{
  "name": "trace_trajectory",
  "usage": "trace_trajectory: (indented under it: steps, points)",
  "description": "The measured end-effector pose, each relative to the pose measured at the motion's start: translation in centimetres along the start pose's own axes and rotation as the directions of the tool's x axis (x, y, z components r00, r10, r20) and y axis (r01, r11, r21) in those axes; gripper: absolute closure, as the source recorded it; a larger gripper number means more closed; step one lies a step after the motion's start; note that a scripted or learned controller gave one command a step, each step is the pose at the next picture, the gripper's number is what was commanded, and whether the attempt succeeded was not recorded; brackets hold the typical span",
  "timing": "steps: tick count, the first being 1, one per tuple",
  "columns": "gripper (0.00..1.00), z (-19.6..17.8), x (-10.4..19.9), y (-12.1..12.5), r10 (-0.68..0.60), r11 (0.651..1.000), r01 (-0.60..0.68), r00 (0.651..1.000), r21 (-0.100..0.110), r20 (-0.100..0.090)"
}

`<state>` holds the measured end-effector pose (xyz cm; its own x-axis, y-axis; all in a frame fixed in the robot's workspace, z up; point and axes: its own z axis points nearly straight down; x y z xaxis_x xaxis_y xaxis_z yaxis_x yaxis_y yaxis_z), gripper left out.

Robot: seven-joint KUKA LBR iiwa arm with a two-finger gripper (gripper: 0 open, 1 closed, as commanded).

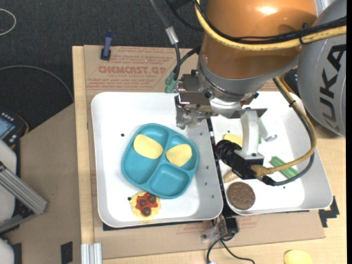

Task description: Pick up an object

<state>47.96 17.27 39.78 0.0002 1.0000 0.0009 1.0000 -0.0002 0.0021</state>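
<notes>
My gripper (pixel 188 116) hangs over the far right corner of the left bin (pixel 104 147), just beyond the blue divided tray (pixel 157 175). The tray lies in the middle of that bin and holds two pale yellow pieces (pixel 148 146) (pixel 179 155) in its upper compartments. A small yellow round with red spots (pixel 144 203) lies by the bin's near edge. In the right bin (pixel 313 186) I see a brown disc (pixel 241 195), a green stick (pixel 284 166) and a yellow thing (pixel 233 141) partly hidden by the arm. Nothing is seen held.
The big orange-banded wrist (pixel 253 32) covers the far part of the right bin. A blue clip (pixel 106 45) sits on the cardboard sheet (pixel 132 67) behind the bins. Another yellow object (pixel 297 256) lies outside the bins at the near right.
</notes>
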Motion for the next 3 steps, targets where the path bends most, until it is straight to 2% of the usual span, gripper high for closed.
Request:
trace_trajectory:
  steps: [3]
  points:
    - [1.0,-3.1,0.2,0.1,-0.002,1.0,0.002,1.0,-0.007,-0.002]
